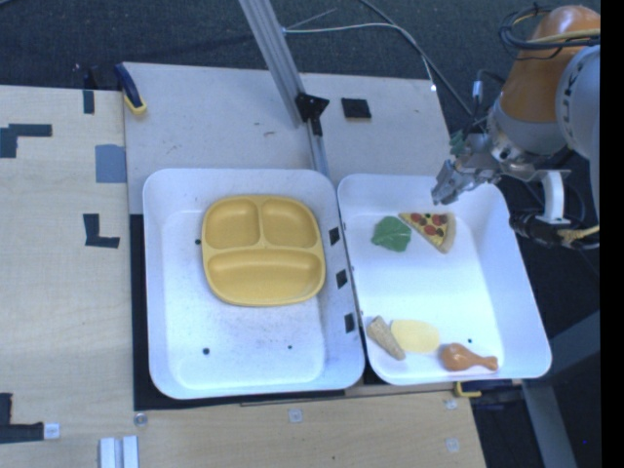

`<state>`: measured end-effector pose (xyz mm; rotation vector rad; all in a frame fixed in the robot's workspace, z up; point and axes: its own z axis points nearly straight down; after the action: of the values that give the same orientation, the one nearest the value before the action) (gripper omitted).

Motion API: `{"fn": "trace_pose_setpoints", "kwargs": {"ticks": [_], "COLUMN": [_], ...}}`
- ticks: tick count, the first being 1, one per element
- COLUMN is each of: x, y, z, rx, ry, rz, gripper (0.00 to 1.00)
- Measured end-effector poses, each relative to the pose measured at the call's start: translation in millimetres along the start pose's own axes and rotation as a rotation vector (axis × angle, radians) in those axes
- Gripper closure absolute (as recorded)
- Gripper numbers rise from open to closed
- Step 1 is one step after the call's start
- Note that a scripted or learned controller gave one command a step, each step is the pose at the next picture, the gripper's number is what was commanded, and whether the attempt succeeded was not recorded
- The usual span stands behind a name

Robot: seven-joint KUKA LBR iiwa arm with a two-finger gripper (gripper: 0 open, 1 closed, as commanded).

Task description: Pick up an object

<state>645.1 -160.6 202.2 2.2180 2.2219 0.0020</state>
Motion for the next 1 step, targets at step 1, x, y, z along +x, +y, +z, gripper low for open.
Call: {"fn": "trace_pose_setpoints", "kwargs": {"ticks": [1], "x": [0.7], "y": [0.6], "z": [-19.1], "rx": [0.001], "ry": [0.000], "rz": [0.000], "gripper": [1.00]}}
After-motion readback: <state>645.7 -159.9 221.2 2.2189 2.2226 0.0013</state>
